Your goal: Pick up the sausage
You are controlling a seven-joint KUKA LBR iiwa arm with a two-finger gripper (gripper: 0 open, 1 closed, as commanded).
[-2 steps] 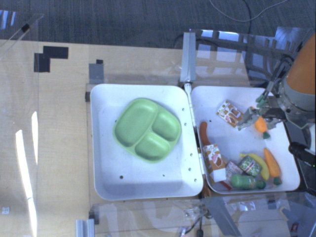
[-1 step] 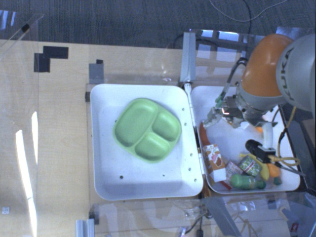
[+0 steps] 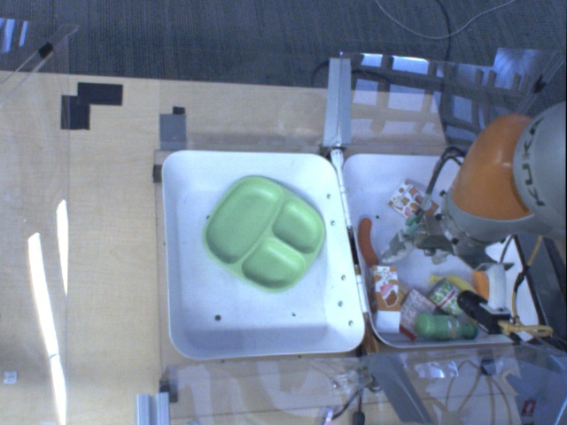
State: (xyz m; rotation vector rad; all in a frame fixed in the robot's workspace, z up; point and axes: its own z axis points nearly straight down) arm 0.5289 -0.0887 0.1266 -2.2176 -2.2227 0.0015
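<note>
The sausage (image 3: 366,240) is a reddish-brown link lying lengthwise along the left wall of the right bin (image 3: 372,184). My gripper (image 3: 409,239) hangs over the middle of that bin, a short way right of the sausage and apart from it. The grey arm with its orange band (image 3: 492,180) reaches in from the right above it.
The left bin (image 3: 190,326) holds a green compartment plate (image 3: 265,231). In the right bin lie a small printed packet (image 3: 407,199) at the back, another packet (image 3: 385,288) near the front left, a green bottle (image 3: 445,328), and several more items at the front right.
</note>
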